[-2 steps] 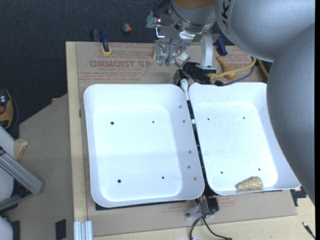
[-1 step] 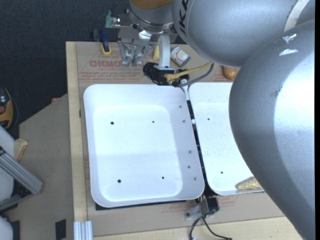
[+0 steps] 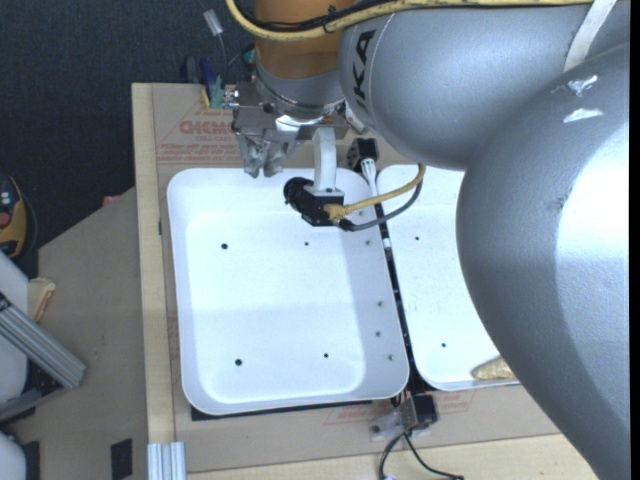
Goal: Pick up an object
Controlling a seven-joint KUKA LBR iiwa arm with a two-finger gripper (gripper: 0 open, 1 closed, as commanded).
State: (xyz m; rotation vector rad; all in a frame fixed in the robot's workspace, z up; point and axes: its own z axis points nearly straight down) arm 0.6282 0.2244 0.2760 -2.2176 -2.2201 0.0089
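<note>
My gripper hangs over the far rim of the left bin, near its back left corner. Below the orange band, the grey wrist carries a white bracket and a black connector with a yellow cable. I see nothing held under the gripper. A small tan object lies at the front edge of the right bin, partly hidden by the arm.
The big grey arm link covers most of the right bin and the right side of the view. A cardboard sheet lies behind the bins. Cables and a small black plug sit at the front between the bins.
</note>
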